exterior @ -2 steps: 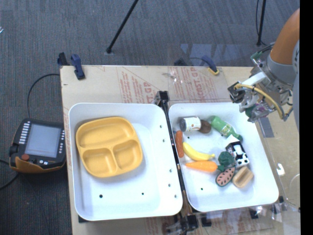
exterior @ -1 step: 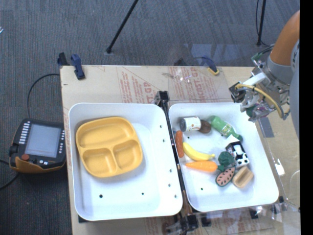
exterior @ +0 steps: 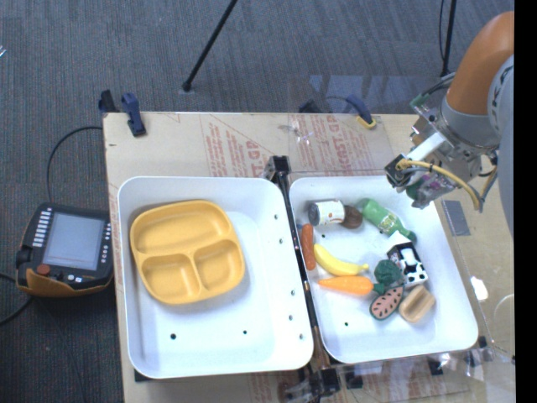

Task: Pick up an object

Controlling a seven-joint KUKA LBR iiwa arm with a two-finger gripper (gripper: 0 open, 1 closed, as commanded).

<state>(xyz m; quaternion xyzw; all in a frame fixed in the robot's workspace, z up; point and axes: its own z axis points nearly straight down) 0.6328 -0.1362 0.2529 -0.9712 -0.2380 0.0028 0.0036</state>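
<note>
Gripper: above the right bin's far corner; nothing seen in its grasp, how far it is open cannot be told
Candidates: banana, carrot, green bottle, clustered mid-bin, within reach
Left bin: holds yellow tray, apparently kept apart from picking

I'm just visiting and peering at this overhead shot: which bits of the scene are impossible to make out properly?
- Gripper: small and tangled in cables in the camera view; the fingers' state is unclear.
- Arm: cut off by the right edge.
- Black-and-white toy: too small to identify, partly overlapped by the green piece.
- Can: label too blurred to read.
- Handheld screen: display text too small.
</note>
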